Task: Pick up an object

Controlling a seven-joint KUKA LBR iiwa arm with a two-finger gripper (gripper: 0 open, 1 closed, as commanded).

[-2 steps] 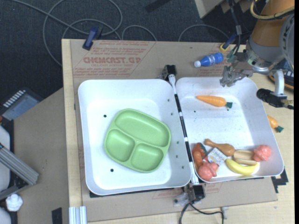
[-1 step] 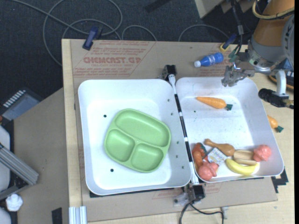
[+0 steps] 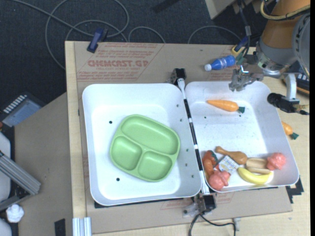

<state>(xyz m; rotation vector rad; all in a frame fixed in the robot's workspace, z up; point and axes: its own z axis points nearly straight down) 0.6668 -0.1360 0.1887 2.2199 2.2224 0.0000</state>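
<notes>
Camera view, slanted down on a brown bench board [image 3: 128,63] printed in red "CHEMCAST GP", with smaller red lines under it too small to read. Landmark: the right bin [image 3: 256,127], a shallow white tray. Just left of it, touching along a black hinge strip, sits the left bin [image 3: 96,107], holding a green three-compartment plate [image 3: 144,147] in its middle. The grey arm [image 3: 285,28], with an orange section above the wrist, comes in past the right bin's far right corner. The gripper [image 3: 239,84] hangs over the bin's far rim, nothing visible between its fingers; whether open or closed cannot be told. Inside the right bin, far half: an orange carrot [image 3: 223,105] with a green stem end, lying flat, near and just below the gripper, not touching it. Near edge of the bin, a cluster: yellow banana [image 3: 255,175], brown drumstick-shaped toy [image 3: 232,156], pink round fruit [image 3: 276,161], red-pink pieces [image 3: 215,173] with a small white tag, print unreadable. Outside the bin past its far rim lies a blue-and-white bottle [image 3: 221,63] on its side. Blue clip [image 3: 96,40] at the board's far left edge, well apart from the bin.
</notes>
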